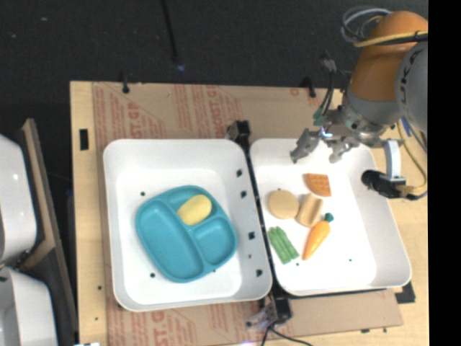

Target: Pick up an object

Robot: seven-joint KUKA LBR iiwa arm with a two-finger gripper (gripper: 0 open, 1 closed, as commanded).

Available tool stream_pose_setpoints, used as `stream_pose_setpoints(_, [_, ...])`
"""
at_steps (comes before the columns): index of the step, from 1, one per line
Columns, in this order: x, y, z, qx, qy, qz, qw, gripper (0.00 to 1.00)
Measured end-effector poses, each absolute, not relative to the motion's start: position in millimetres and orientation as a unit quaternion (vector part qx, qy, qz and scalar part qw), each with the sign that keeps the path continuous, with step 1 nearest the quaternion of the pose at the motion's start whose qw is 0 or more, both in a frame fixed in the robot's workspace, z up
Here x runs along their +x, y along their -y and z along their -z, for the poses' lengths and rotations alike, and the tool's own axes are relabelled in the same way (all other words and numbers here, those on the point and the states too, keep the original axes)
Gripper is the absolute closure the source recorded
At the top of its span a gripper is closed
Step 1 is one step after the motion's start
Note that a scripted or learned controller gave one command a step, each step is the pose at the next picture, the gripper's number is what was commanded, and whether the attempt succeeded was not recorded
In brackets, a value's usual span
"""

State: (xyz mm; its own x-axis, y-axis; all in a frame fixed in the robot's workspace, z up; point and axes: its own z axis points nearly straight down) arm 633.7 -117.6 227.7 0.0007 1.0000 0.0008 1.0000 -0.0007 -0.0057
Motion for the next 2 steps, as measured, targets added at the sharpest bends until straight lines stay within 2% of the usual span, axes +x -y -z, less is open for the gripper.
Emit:
stream_pose_setpoints(1, [634.9, 117.5, -231.3, -0.707, 0.707, 0.0004, 0.0, 0.0])
stream_pose_setpoints(2, [628.9, 111.3, -184.2, -0.707, 0.707, -0.0011, 0.001, 0.0])
